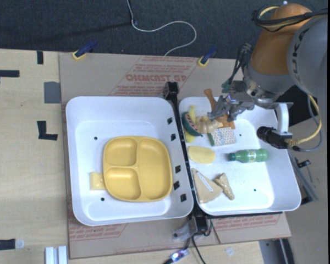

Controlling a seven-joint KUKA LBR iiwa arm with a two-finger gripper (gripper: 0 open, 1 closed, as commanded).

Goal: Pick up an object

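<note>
Your pincer [224, 110] sits low over the back left part of the right bin [275, 194], its tips down among a small cluster of objects, and you cannot tell from this angle whether it is spread, pressed together or pinching anything. Right at the tips lies a brown stick-shaped piece [210, 99], tilted, with a tan lump [204, 127] touching the clutter just below it. Just beside the pincer on its left is a yellow banana-like piece [191, 116] near the bin's left wall. Just in front of the pincer, toward the near edge, lies a small speckled white packet [224, 137]. Farther forward is a pale yellow oval object [201, 155], and beside that, to the pincer's front right, a green bottle [248, 156] lies on its side. Near the front of the same bin rest a flat beige wedge [204, 187] and a brown wedge-shaped piece [225, 186], close together. Well to the left of the pincer, the left bin [82, 114] holds a yellow divided plate [137, 168] with a pale yellow block [96, 181] touching its left edge. Both bins rest on a cardboard sheet [148, 76] on the counter [22, 147]. Behind the pincer, the grey arm with its orange band [275, 43] reaches in from the right.
</note>
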